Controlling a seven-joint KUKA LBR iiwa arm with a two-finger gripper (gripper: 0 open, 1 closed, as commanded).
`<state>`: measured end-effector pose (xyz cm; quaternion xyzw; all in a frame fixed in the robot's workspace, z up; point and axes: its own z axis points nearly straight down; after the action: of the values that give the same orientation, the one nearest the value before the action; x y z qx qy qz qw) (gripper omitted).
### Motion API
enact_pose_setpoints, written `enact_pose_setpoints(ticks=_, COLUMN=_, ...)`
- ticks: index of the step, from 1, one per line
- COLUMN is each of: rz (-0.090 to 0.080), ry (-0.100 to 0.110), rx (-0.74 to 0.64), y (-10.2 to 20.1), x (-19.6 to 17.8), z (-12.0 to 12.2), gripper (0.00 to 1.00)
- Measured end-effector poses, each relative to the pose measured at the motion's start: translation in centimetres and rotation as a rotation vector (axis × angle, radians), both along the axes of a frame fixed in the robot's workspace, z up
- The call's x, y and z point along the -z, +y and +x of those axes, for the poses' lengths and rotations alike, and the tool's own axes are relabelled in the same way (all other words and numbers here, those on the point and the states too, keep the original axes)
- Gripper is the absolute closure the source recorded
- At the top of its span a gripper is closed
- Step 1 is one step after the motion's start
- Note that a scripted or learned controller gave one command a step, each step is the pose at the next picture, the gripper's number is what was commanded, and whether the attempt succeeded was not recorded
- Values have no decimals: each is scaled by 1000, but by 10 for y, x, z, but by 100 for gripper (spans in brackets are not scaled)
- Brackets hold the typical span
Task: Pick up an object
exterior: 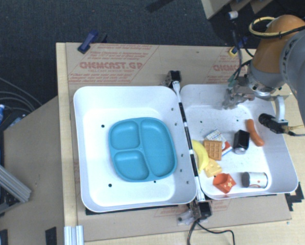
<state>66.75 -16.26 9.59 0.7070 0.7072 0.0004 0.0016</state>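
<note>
Red block (pixel 223 182) (right bin (pixel 280 160)); claw (pixel 237 97) above far corner

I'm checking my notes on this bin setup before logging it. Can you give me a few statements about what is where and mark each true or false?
1. A blue divided plate lies in the left bin. True.
2. The orange sausage lies in the left bin. False: it lies in the right bin, near its right side.
3. The gripper is over the far part of the right bin, apart from the cluster of things. True.
4. The yellow banana lies against the right bin's left wall. True.
5. The red piece sits on the blue plate. False: it lies near the right bin's front edge, beside a white cylinder.
</note>
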Motion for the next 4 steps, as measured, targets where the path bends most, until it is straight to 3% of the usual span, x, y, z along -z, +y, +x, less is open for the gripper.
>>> enact_pose_setpoints(ticks=1, rz=0, ry=1, rx=0, y=0, x=0, z=0, gripper=0)
enact_pose_setpoints(ticks=4, rz=1, ry=3, rx=1, y=7, x=11, z=-1, gripper=0)
